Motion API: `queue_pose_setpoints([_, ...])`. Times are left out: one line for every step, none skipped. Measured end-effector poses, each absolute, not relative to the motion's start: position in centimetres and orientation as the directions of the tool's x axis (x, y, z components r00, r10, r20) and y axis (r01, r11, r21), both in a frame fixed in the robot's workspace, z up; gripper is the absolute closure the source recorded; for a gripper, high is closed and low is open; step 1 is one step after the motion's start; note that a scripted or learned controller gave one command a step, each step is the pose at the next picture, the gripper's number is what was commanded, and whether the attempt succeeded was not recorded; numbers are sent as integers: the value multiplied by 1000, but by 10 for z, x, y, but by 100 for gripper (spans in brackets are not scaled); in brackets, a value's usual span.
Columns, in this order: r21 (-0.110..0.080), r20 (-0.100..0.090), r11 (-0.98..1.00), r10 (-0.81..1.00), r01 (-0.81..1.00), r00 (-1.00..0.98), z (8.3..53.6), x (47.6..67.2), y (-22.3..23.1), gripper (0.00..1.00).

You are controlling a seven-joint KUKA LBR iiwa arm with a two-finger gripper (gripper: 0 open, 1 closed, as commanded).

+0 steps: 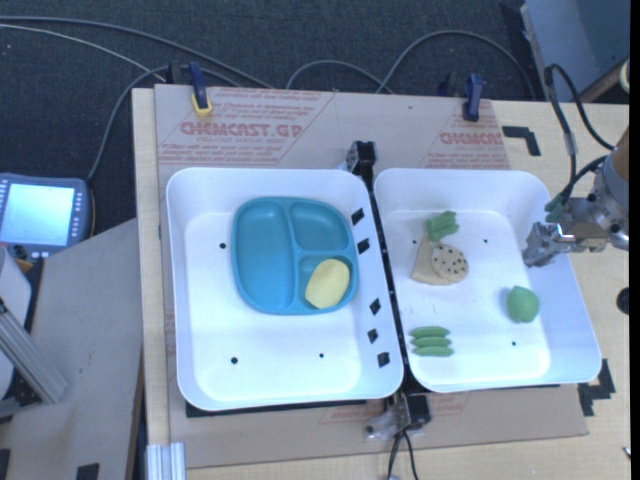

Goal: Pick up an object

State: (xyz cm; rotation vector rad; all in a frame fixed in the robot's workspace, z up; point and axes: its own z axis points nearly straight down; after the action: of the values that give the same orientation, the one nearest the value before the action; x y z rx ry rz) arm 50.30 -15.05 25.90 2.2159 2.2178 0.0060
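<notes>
Clearly, we saw the gripper (541, 246) hanging over the right edge of the right bin (500, 180), low above the bin floor, with nothing visible between its fingers; whether those fingers were parted or closed we could not tell from this slant. Nearest to it lay a small round green object (522, 304), just below and slightly left of the gripper, apart from it on bare white floor. Farther left in the same bin we noted a tan speckled piece (441, 263) with a green leafy piece (440, 225) touching its upper edge, and near the bin's front a bunch of green pods (431, 342). These sat well apart from the gripper, and nothing stood between it and the round green object.

Across the black divider, the left bin (200, 268) held a blue sectioned plate (270, 253) with a yellow object (327, 282) resting in its lower right compartment. Cables ran along the bench behind, and clamps (201, 95) pinned the board's far edge.
</notes>
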Motion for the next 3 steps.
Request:
queue_pose_setpoints([3,2,8,1000,1000,-8,258,531,-94,100])
queue_pose_setpoints([-2,3,7,1000,1000,-7,244,545,-40,100])
queue_pose_setpoints([1,2,6,1000,1000,-6,233,565,16,100])
